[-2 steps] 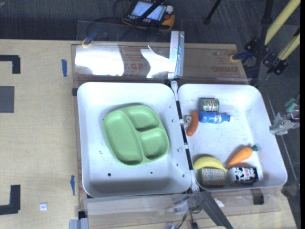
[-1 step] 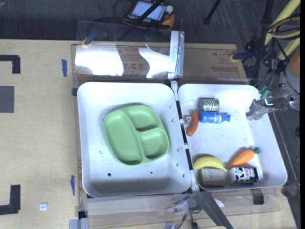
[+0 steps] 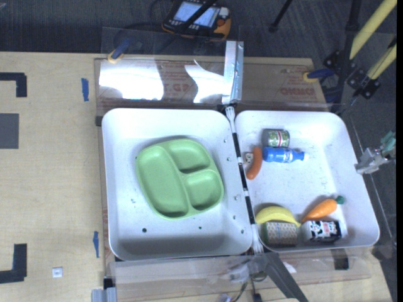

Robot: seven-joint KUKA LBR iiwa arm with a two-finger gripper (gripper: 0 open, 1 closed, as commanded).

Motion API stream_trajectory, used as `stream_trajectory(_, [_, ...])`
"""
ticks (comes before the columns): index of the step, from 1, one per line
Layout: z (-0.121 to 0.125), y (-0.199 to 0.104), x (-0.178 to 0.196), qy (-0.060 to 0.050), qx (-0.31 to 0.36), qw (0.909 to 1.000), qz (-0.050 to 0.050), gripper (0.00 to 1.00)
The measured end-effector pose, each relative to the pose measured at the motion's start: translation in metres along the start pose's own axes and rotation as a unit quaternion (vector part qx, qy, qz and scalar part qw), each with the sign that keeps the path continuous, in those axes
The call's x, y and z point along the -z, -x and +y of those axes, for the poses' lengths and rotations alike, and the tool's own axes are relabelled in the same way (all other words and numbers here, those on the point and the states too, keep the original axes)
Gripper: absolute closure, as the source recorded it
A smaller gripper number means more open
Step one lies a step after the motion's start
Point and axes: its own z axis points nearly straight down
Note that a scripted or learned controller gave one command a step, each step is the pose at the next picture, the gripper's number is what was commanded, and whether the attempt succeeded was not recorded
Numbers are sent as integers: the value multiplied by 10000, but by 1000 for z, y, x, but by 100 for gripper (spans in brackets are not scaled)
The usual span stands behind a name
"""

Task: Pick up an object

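R bin (image 3: pixel 352 168): can (image 3: pixel 276 137) touching bottle (image 3: pixel 282 155), carrot (image 3: pixel 322 208) over mini carton (image 3: pixel 323 229); gripper (image 3: pixel 376 159) state unclear.

A green divided plate (image 3: pixel 181 178) is seen lying in the left bin (image 3: pixel 119 131). In the right bin (image 3: pixel 327 128), a can (image 3: pixel 276 137) and blue bottle (image 3: pixel 282 155) are found at 12 o'clock, a sausage (image 3: pixel 254 162) at 9 o'clock, and a banana (image 3: pixel 276 215), carrot (image 3: pixel 321 208) and small carton (image 3: pixel 323 230) at 6 o'clock.
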Motion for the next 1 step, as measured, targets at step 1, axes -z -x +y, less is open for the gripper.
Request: stream_trajectory(1, [26, -26, -50, -26, -1912, 9815, 13, 100])
